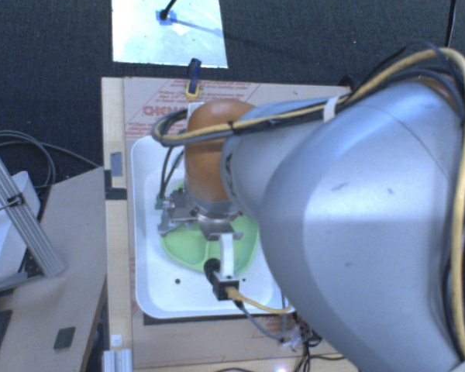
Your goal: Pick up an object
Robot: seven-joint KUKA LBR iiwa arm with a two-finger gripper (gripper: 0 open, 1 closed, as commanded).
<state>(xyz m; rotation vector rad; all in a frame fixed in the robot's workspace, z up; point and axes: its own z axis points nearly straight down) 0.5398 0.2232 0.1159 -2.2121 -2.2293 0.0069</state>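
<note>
Only one bin in sight, one green object under the arm

Overhead, the single grey KUKA arm with its orange band (209, 157) reached in from the right and took up most of the right half of the view, its big grey shell hiding whatever lay beneath it. One shallow white plastic bin (151, 285) could be counted on the counter (116, 208); its left wall and lower-left corner showed plainly, while its right part ran under the arm.

Inside that bin lay one pale green, rounded, flat-looking object (182, 246), sitting toward the middle of the bin floor and directly below the wrist. Part of it was covered by the metal wrist flange and by a white and black fitting with a yellow cable hanging in front.

The tool (205, 235) pointed straight down over the green object, low in the bin. Its fingers were hidden behind the wrist hardware, so I cannot tell how far apart they stood, nor whether anything was caught between them.

One black and yellow cable bundle (294, 115) ran along the top of the arm. Beyond the counter, one pale rectangular sheet (167, 22) lay on the dark floor.
</note>
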